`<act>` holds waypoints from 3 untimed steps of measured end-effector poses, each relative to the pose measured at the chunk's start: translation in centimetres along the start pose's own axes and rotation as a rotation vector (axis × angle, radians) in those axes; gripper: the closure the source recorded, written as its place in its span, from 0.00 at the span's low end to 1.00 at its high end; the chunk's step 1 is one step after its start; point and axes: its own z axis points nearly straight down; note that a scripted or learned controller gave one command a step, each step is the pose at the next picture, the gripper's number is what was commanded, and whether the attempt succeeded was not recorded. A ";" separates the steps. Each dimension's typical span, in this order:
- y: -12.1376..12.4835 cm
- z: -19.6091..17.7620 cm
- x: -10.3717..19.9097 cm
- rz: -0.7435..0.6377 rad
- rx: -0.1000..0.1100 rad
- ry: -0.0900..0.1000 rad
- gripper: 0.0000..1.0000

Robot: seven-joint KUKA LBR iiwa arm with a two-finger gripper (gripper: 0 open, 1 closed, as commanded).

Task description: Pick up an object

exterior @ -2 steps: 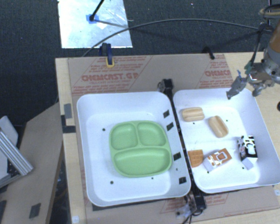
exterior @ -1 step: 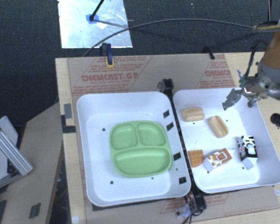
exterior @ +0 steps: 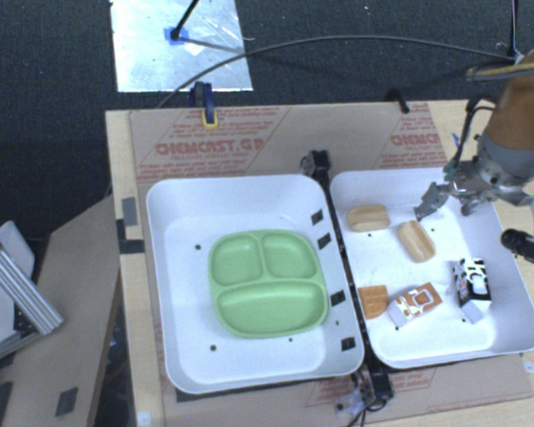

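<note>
2 bins | jaws (exterior: 441, 198) seemingly parted, holding nothing | above right bin (exterior: 512, 328)

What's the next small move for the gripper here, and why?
Probably ease the gripper down and slightly left onto the tan bread roll. It hovers at the right bin's upper edge with nothing between its fingers, and that roll lies nearest, apart from the other items.

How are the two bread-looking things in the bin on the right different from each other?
The upper bread roll lies sideways across the right bin; the lower bread roll lies slanted. The upper one looks paler and rounder; the lower one looks more orange-brown and longer. The lower one sits nearer the claw. Both are tan, smooth and lie apart, untouched.
</note>
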 end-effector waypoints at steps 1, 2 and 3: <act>-0.2 5.4 1.1 -0.004 0.001 0.001 0.00; 0.0 3.9 1.0 -0.005 -0.006 -0.001 1.00; -0.7 -1.2 1.4 -0.003 -0.007 -0.001 1.00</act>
